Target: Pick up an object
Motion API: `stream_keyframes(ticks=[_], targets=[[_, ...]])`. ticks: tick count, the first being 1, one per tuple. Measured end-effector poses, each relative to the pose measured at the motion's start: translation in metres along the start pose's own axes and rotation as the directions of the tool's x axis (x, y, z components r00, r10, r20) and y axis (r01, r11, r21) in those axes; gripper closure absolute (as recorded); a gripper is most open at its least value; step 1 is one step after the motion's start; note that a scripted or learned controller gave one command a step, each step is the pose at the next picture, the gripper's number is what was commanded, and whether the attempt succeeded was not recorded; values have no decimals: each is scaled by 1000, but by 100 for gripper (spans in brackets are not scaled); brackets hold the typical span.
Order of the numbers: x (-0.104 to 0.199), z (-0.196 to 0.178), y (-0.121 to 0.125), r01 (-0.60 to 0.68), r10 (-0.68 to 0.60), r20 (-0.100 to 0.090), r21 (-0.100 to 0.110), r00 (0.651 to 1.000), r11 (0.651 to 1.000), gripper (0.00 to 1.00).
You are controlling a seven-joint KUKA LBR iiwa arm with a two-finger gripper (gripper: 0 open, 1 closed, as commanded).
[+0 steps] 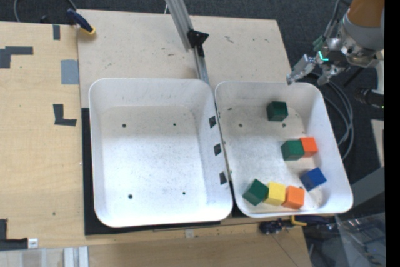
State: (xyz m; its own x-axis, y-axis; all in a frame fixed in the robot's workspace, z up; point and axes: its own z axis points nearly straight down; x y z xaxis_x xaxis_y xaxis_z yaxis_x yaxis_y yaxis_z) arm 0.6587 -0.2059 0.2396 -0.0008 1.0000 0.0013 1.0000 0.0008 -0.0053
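A: Hovering past the right bin's [325, 110] far corner, our gripper [310, 69] looks spread, nothing in it.

B: Yep, we're pre-grasp. Nearest block: dark green cube [277, 110]. We'd swing in, then drop.

- Two white bins [153, 87], speckled grey
- Three dark green blocks [277, 111]
- Two orange blocks [309, 146]
- One yellow block [276, 192]
- One blue block [313, 178]
- Pale wood bench [37, 90]

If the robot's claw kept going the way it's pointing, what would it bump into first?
Probably the right bin's far rim. The gripper hangs just past that corner, pointing down and left. If it clears the rim, the lone dark green block comes next. Depth is hard to judge.
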Motion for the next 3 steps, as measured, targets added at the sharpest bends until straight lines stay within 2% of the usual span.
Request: stream_keyframes(ticks=[1, 2, 3], targets=[[0, -3, 1, 1, -1, 3, -4, 1000, 1000, 0], [3, 62, 1, 2, -2, 1, 2, 1000, 1000, 0], [4, 117, -11, 0, 0, 1, 2, 1000, 1000, 0]])
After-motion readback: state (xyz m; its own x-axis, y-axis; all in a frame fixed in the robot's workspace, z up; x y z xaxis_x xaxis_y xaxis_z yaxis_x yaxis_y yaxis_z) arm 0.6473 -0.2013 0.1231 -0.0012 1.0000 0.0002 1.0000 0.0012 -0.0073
